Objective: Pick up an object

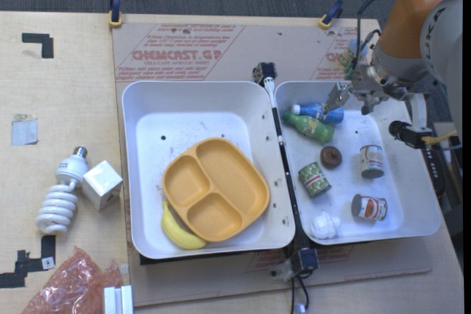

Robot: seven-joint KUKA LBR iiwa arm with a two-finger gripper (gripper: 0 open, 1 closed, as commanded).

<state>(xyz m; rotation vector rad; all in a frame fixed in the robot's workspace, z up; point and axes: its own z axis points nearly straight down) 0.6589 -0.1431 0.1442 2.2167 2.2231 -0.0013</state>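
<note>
While the arm hangs over the far end of the right bin [412, 228], the scene reads as follows.

Claw position: the gripper [352, 95] sits above the bin's far edge, near the middle of that edge, with the orange-banded wrist up and to the right of it.
Claw state: the two fingers look spread, with nothing between them; I judge it released, though the gap is small in the view.
Nearest thing: a green bottle [312, 127] with a white cap, lying on its side.
Direction from claw: down and to the left, close by but apart.
Long axis: slanted, cap toward the far left, base toward the near right.
Neighbour: a blue object [324, 112] touches the bottle's far side, between bottle and claw.
Other candidates: a brown round piece [331, 157], a green can [314, 179] and two small cans [372, 161] and [369, 208], all farther off.
Judgement: closing across the bottle's narrow width calls for the fingers to straddle that slant.
</note>
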